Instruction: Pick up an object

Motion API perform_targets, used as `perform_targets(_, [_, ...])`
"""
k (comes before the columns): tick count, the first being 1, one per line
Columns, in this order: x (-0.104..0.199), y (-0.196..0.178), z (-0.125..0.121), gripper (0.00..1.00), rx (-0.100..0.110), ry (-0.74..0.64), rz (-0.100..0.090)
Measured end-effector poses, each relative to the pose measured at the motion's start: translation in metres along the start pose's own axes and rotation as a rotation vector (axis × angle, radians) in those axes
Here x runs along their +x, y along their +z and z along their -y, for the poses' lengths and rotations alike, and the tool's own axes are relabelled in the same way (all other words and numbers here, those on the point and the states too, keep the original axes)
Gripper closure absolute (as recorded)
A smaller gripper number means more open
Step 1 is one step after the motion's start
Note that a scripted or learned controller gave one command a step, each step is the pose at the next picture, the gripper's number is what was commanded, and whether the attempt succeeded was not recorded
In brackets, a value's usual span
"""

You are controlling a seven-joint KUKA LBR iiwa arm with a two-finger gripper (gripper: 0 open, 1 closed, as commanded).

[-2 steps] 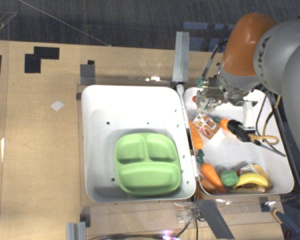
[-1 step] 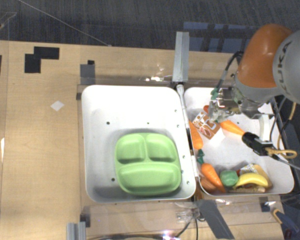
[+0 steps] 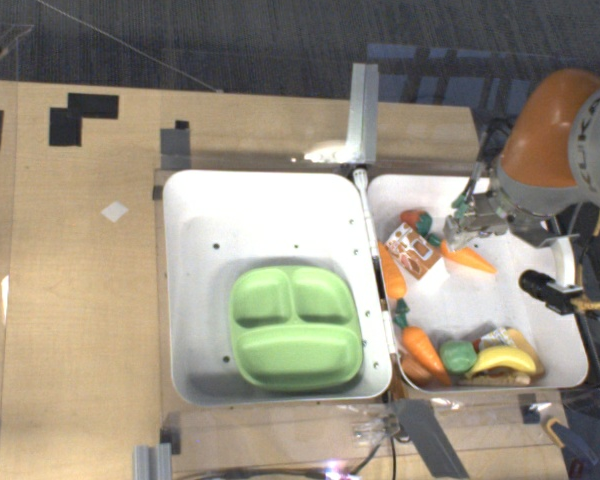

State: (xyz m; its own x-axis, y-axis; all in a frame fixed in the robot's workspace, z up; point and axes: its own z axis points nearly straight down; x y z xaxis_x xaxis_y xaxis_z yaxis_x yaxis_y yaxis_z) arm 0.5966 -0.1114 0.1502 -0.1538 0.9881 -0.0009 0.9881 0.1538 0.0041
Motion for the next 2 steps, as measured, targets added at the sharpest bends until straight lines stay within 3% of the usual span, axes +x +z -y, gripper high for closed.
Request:
perform_targets(1, [0.000,0.000,0.000,0.00,0.000,0.000,0.000])
perform_targets(2, [-0.010,0.019,0.000,0.00,-0.016,0.039,0.003])
